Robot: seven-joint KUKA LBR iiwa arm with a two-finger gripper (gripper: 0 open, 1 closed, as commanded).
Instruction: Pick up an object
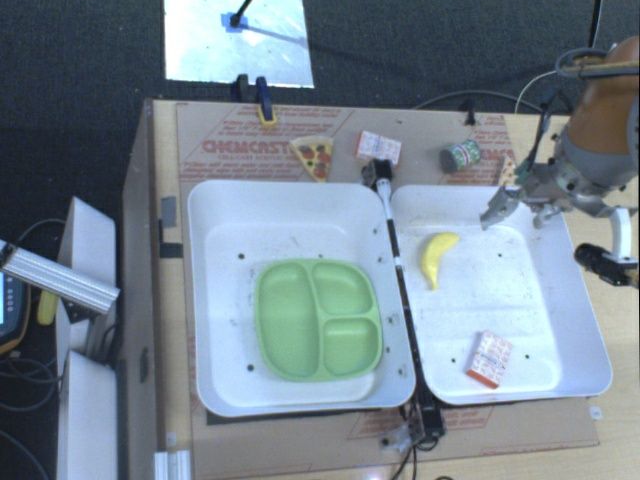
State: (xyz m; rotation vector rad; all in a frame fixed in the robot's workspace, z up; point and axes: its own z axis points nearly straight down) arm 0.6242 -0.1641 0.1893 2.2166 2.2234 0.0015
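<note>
Near edge of right bin point(580, 368): small red-and-white packet point(489, 358). Mid-bin: banana point(436, 256), lying loose, untouched. Left bin point(215, 268): green divided plate point(320, 318). Far right: gripper point(522, 206) over the right bin's back rim, fingers spread, nothing between them, well apart from banana.

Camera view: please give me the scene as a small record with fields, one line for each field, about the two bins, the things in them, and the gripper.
left bin: holds a green divided plate
right bin: holds a yellow banana and a small red and white box
banana position: upper left part of the right bin
box position: near the bin's front edge
gripper: above the right bin's upper right part, holds nothing visible
arm: enters from the right
</note>
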